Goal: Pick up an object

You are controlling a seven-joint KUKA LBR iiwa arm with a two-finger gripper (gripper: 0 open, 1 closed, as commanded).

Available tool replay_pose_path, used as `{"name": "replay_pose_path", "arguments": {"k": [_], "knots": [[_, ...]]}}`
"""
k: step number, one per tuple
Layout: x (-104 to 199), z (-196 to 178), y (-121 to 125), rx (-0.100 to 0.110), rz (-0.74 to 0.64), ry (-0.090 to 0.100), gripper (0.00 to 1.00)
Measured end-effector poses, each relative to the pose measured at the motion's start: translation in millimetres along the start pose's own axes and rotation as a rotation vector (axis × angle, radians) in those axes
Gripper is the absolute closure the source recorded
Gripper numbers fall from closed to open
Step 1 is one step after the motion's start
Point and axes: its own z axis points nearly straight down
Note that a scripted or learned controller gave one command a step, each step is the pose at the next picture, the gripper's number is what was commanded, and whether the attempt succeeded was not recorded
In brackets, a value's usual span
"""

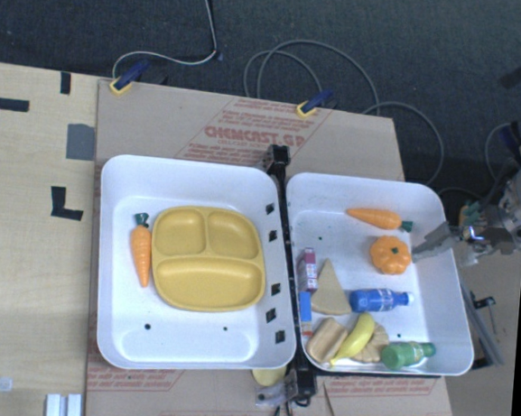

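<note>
The right bin (448, 291) holds a toy carrot (377, 218), an orange pumpkin (390, 255), a blue bottle (377, 300), a green bottle (406, 354), a banana (356, 336), a tan wedge (329, 290), a bread roll (324, 339) and a pink tube (309, 268). My gripper (462, 236) hangs over that bin's right rim, just right of the pumpkin and apart from it. Nothing is seen held in it.
In the left bin (110, 316) lie a yellow divided plate (209, 257) and a second carrot (141, 251) beside it. Both bins rest on a cardboard sheet (249, 129). Cables (291, 65) loop on the dark floor behind.
</note>
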Motion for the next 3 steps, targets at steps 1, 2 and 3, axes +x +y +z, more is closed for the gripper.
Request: {"name": "replay_pose_path", "arguments": {"k": [1,2,3], "knots": [[-30.3,81.6,55.4,0.001,-0.001,-0.002,0.00],[8.0,202.0,95.7,-0.005,-0.005,-0.003,0.00],[59.1,195.1,141.6,-0.006,-0.006,-0.001,0.00]]}}
